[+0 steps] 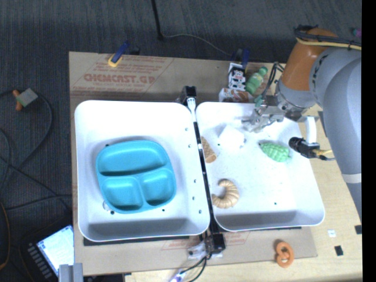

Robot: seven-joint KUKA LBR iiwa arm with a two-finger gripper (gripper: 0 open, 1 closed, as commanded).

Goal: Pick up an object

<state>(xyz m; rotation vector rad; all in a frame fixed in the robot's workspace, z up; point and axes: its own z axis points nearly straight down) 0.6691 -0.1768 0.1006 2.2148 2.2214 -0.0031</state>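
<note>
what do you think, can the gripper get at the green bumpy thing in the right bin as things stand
Probably yes. The green bumpy thing lies by itself on the floor of the right bin, with nothing on top of it, and the gripper hangs over the same bin, close beside it.

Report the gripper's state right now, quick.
Gripper: open or closed cannot be told; it is over the far part of the right bin, near the green toy.
</note>
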